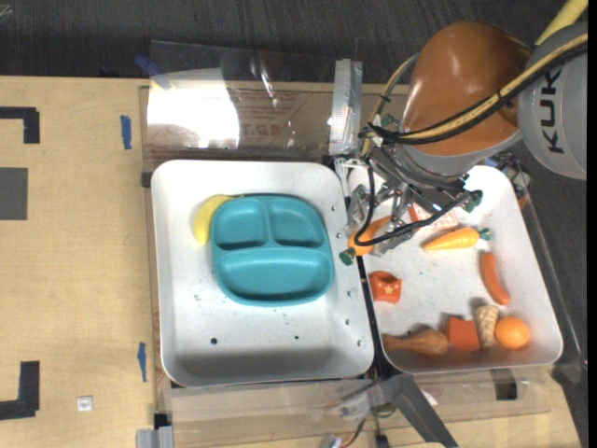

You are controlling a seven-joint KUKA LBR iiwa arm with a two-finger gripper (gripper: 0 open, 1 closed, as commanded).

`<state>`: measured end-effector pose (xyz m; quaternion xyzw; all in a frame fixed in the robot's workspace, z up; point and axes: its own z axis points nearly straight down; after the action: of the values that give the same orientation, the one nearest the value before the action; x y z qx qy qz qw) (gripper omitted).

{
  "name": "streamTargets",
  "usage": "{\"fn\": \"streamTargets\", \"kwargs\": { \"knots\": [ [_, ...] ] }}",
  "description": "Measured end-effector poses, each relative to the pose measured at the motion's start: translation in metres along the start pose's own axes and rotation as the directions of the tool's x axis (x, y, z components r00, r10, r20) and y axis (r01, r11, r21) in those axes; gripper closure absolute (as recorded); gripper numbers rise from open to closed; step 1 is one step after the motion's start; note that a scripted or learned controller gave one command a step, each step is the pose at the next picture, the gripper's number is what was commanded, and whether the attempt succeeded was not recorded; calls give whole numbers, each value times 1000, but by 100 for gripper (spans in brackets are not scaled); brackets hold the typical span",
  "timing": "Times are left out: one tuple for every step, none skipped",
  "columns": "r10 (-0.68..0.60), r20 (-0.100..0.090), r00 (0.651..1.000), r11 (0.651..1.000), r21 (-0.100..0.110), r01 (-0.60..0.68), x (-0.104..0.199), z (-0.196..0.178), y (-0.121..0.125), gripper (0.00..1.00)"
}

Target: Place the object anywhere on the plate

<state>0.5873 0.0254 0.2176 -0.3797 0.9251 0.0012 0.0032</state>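
Tan bench (65, 278); two white bins (177, 250); floor seemingly dark.

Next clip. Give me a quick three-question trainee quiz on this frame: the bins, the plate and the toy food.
1. True or false: the teal plate lies in the left bin.
2. Which sits nearest the gripper? A carrot B orange ball C sausage
3. Fill in: a ____ coloured item peeks out at the plate's left edge.

Key: 1 true; 2 A; 3 yellow
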Motion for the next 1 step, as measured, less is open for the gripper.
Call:
{"fn": "streamTargets", "kwargs": {
  "knots": [
    [-104,3,995,995,5,104,-30,-24,-8,100]
  ]
}}
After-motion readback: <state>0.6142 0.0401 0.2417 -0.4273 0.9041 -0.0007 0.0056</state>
